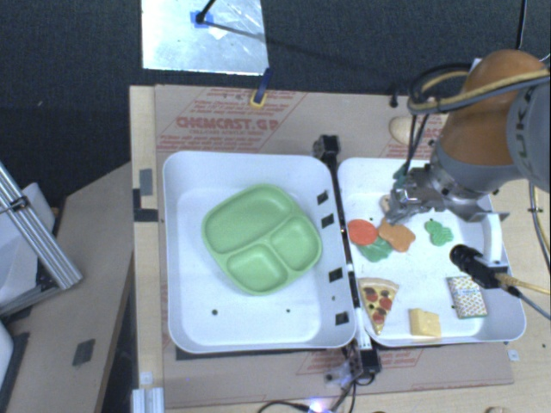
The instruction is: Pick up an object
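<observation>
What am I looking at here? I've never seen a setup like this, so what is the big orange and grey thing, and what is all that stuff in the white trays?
You are looking down at a slant from one fixed camera above a bench. The grey and orange shape is a robot arm reaching in from the right. Its gripper hangs over the right bin, above small toy foods: an orange piece, red and green pieces, a pizza slice, a cheese wedge. The left bin holds a green divided plate. I can't tell whether anything is held.

The arm [499,119] ran off the right edge. It hid the right bin's [508,317] far corner. The pincer [398,206] was too blurry to read.
</observation>
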Robot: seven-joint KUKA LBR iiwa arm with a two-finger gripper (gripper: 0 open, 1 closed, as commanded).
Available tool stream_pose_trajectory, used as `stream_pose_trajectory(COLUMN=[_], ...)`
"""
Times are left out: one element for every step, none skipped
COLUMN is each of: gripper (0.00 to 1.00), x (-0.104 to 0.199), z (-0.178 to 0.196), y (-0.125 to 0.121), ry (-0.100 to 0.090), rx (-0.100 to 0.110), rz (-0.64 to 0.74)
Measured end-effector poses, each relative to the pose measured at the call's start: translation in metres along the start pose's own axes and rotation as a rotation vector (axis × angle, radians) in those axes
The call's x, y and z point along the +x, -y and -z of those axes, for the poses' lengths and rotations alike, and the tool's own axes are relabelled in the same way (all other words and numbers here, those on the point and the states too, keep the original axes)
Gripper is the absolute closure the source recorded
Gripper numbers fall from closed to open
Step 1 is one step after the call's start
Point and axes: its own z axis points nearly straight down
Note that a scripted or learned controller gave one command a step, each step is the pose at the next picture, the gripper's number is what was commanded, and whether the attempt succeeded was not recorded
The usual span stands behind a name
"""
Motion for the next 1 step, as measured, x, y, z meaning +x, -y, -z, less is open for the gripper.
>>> stream_pose_trajectory(gripper=[1.0], x=[0.039], z=[-0.0119], y=[-0.034], ry=[0.001], rx=[0.001], rz=[-0.003])
